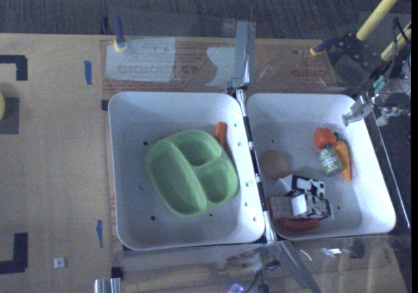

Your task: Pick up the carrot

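Note:
The carrot (pixel 344 160) is a slim orange piece lying lengthwise in the right bin (pixel 379 216), near its right wall. It rests against a small greenish jar (pixel 330 160). Just above them lies a rounder orange-red piece (pixel 323 137) with a green stem. My gripper (pixel 358 113) hangs over the right bin's upper right corner, up and to the right of the carrot and apart from it. Nothing shows in its grasp.
The right bin also holds a brown round thing (pixel 275 163), a black-and-white toy (pixel 308 187), a small box (pixel 292 206) and a red piece (pixel 299 224). The left bin (pixel 127 220) bears a green divided plate (pixel 191 172) and a small orange-red piece (pixel 221 132) by the divider.

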Robot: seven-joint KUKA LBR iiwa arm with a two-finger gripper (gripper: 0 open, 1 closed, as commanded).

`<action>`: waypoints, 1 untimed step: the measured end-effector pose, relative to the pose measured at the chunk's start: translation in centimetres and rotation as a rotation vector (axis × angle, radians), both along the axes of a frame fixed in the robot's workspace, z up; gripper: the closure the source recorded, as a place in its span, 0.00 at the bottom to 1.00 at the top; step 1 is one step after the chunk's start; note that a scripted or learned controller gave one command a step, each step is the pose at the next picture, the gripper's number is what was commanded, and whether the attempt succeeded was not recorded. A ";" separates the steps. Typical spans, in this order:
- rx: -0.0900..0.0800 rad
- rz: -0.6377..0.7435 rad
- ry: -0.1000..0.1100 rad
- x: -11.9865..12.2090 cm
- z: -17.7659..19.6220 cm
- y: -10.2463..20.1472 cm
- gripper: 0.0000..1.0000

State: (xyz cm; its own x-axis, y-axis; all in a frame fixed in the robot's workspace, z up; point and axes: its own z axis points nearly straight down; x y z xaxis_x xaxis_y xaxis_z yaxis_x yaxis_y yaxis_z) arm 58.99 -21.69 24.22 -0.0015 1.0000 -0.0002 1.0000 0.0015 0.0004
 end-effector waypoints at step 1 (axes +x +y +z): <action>0.006 -0.006 -0.008 -1.7 -12.0 0.2 0.00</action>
State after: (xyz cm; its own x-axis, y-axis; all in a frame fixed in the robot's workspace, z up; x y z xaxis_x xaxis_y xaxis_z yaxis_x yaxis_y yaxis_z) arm 57.26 -21.47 12.23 0.0045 1.0000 0.0058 1.0000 -0.0045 0.0083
